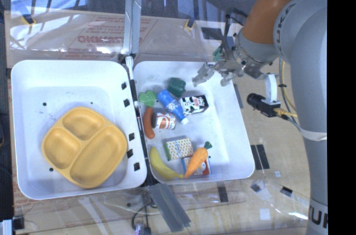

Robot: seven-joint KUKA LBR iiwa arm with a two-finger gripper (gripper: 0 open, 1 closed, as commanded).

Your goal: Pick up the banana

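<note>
Where the right bin (236,139) meets its near left corner, the banana (160,165) lies flat on the white floor, a plain yellow fruit with a gentle curve, one end pointing up toward the bin's left wall and the other running under the carrot (196,159). Its skin looks smooth and evenly yellow, with no dark marks that can be made out at this size. The carrot, orange with a green top, lies tilted across the banana's right end and touches it. Just above the banana sits a small patterned box (178,148), near it but whether touching is unclear. Farther up the bin lie a hot dog (148,123), a small can (166,121), a blue bottle (171,105), a black-and-white carton (194,104), a light green piece (148,98) and a dark green piece (177,85). The gripper (214,77) hangs over the upper right part of this bin, well apart from the banana, its two pale fingers spread with nothing between them. In the left bin (33,78) rests a yellow tray (83,145) with three compartments.
</note>
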